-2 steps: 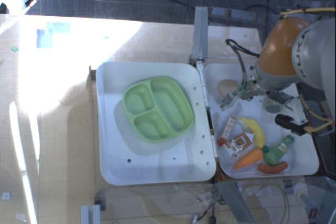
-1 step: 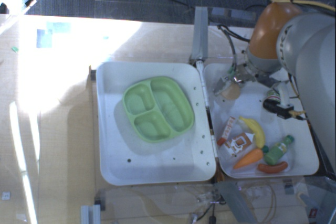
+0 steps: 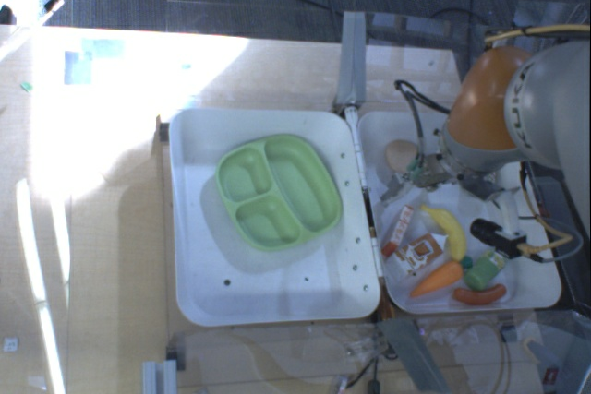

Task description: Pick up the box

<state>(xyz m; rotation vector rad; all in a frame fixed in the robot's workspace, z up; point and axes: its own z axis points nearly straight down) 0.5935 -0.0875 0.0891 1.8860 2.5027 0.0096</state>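
Two shallow white bins sat side by side: the left bin (image 3: 194, 198) in the middle of the frame held one green divided plate (image 3: 277, 191) with three compartments. The right bin (image 3: 545, 291), at the lower right of the frame, held one banana (image 3: 447, 229), one carrot (image 3: 437, 279), one red sausage (image 3: 479, 295), one small green bottle (image 3: 482, 270), one brown-and-white box (image 3: 421, 252), one red-and-white packet (image 3: 397, 231) and one pale round object (image 3: 399, 154) near its upper edge.

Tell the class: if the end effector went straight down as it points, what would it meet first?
Probably the right bin's white floor near the box, though depth is unclear from this slant.
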